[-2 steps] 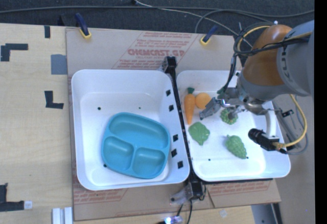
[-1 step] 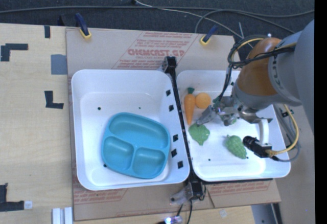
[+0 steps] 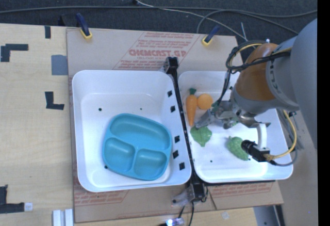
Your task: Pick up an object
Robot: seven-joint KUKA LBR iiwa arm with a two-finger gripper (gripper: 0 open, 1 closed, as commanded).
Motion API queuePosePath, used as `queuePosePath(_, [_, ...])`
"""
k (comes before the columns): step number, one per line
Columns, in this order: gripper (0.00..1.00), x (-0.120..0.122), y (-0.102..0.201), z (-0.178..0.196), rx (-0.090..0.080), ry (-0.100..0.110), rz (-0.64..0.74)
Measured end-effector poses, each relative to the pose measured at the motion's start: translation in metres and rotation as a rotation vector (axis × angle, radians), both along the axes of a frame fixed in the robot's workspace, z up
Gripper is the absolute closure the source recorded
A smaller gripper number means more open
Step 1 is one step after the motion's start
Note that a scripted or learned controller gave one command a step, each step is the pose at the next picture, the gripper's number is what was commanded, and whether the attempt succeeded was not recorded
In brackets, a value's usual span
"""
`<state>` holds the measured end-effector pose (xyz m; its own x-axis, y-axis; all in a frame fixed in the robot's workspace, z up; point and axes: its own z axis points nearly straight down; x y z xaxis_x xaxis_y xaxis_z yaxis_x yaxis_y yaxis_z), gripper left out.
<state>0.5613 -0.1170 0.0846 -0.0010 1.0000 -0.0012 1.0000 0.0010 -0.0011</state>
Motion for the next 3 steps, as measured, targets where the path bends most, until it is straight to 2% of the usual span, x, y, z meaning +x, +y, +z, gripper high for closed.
queuePosePath(1, [1.0, 0.001, 0.001, 0.012, 0.0, -0.004, 0.001])
queuePosePath(3, [1.0, -0.003, 0.012, 0.101, 0.002, -0.004, 0.002])
